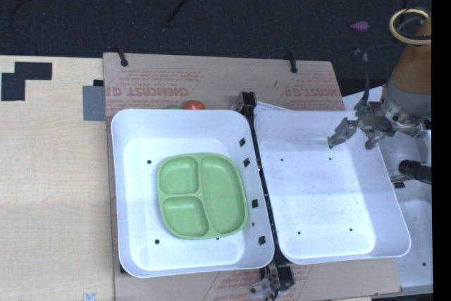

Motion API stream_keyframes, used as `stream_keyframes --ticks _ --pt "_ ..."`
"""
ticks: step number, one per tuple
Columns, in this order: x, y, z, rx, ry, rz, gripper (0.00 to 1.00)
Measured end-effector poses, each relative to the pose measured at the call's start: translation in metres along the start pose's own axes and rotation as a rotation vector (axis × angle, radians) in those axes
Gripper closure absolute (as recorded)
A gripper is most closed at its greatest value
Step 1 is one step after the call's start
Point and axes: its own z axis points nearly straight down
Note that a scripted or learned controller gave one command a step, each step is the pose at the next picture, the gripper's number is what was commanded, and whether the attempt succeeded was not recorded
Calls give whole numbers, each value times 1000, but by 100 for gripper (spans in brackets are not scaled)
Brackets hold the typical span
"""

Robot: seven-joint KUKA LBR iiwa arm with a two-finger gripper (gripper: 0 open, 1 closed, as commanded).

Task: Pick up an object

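A light green plate (202,195) with three compartments lies flat in the middle of the left bin (132,151). My gripper (354,138) hangs over the far right corner of the right bin (324,208), well away from the plate. Its two fingers are spread, so it is open, with nothing between them. The grey arm with its orange band (412,67) comes in from the right edge.
A small red object (192,106) and a bit of something green (171,107) lie on the cardboard just behind the left bin's far wall. A black divider (255,173) with clips runs between the two bins. A pale wooden bench top (49,180) stretches to the left.
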Motion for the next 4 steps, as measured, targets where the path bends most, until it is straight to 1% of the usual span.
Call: stream_keyframes --ticks 1,2,3,4 --pt "0 3 -8 -13 -3 -2 0" --pt "3 -1 36 -8 -2 -2 0" --pt "0 -4 99 -8 -2 -1 0" --pt "0 -4 101 -12 -3 -1 0"
